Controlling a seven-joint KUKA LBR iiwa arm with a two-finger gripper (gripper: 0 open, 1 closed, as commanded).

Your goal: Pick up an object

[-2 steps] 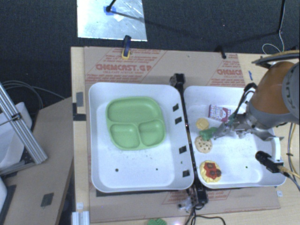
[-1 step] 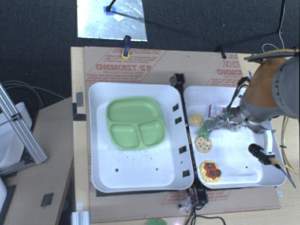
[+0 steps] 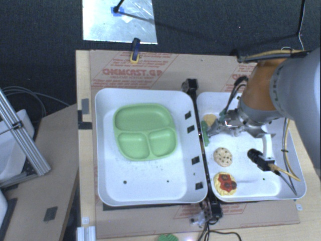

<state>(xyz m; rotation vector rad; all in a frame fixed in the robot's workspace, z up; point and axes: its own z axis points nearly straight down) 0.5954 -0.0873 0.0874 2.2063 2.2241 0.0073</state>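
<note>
Right shallow white plastic bin point(image 3: 281, 192): three loose items, all in its left half.

- A small pale yellow lump point(image 3: 208, 119) in the far-left corner, close to the bin wall; partly hidden, so I can't name it.
- A round tan biscuit with dark chips point(image 3: 223, 156) lies flat, mid-left.
- A round yellow toy pizza with red topping point(image 3: 225, 183) lies flat in the near-left corner.

Left shallow white plastic bin point(image 3: 150, 185): a pale green three-compartment plastic plate point(image 3: 145, 132), well away from the arm.

The grey and orange arm point(image 3: 296, 89) reaches in from the right over the far side of the right bin. The gripper point(image 3: 216, 127) is low and points left, its tip just beside the yellow lump. From this slant I cannot tell whether the gripper is apart or together, and I see nothing I would call held.

The relation that matters: the lump lies left of the tip and slightly far of it, almost touching. The biscuit is nearer to me, clear of the gripper, and the pizza is nearer again. All three are roundish, so no long axis sets the wrist angle.

My read is that the lump is the target and the pick is not yet done. Risks: the bin wall crowds the left side, and a closing stroke could nudge the lump into the corner. The biscuit has open floor around it and looks like the easier fallback.
</note>
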